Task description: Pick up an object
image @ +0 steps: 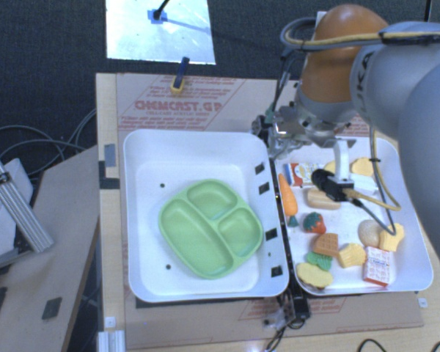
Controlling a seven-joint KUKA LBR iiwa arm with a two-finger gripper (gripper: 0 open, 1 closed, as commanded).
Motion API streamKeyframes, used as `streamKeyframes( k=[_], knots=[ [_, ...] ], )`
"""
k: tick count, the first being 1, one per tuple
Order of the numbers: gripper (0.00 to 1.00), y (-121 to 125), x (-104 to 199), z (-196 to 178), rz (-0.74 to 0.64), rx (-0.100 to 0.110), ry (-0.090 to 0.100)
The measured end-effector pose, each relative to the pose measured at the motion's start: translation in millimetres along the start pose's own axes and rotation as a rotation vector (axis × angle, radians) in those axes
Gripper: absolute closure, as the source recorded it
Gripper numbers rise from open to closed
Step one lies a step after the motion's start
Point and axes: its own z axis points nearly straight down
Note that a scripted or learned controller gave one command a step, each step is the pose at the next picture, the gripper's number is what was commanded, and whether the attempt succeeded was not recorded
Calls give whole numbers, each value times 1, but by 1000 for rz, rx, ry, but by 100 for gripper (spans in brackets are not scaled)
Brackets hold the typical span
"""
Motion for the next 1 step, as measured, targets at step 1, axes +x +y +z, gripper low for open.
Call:
streamKeyframes(
  k=[1],
  knots=[
    [100, -4, -1, -2, 4, 0, 1]
  ],
)
